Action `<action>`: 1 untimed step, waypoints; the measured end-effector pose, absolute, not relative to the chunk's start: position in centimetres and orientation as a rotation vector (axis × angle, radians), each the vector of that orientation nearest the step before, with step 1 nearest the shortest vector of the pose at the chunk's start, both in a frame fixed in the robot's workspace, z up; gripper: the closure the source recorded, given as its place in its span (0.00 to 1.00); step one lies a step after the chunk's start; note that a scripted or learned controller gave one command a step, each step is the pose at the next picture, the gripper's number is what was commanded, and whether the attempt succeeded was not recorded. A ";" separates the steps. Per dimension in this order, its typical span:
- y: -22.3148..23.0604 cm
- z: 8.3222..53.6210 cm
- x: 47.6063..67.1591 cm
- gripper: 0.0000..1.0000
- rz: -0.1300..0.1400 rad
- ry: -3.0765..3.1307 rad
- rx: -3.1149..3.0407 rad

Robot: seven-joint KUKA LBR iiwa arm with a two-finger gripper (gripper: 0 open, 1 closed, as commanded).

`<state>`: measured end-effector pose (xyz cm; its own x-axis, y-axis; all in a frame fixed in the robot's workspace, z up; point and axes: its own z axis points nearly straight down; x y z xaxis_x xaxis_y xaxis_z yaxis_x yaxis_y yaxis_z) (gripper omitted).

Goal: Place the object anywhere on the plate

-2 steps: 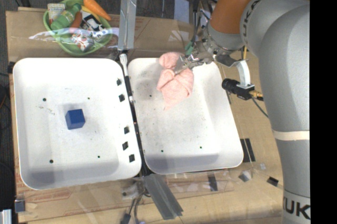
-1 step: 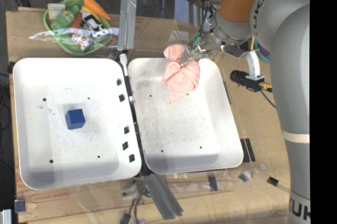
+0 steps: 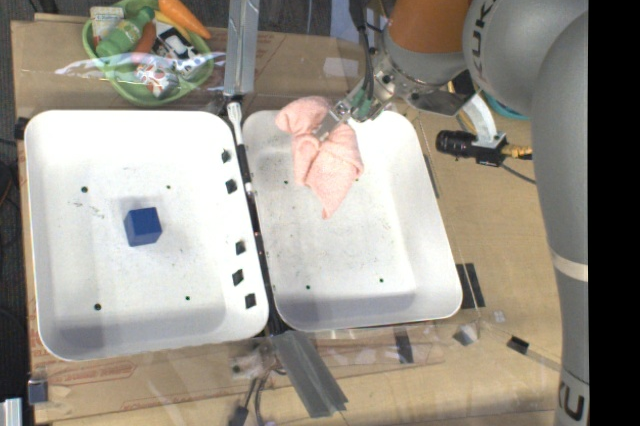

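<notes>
Tool (image 3: 335, 119) tips hidden in pink cloth (image 3: 322, 154); arm (image 3: 540, 64) cut off at right.

A pink cloth (image 3: 326, 152) lies crumpled in the right bin (image 3: 400, 244), at its far end. It is soft and creased: a rounded lump at the far left, then a longer fold tapering to a point toward the near side. A small blue cube (image 3: 143, 225) sits flat in the left bin (image 3: 60, 214), left of its middle.
</notes>
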<state>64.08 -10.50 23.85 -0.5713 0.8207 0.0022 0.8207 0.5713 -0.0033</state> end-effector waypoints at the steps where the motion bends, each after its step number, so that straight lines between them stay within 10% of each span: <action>1: -6.7 24.4 62.0 1.00 0.002 -3.018 -0.863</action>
<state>62.04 -6.69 24.45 -0.8488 0.5288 0.0024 0.5288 0.8488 -0.0019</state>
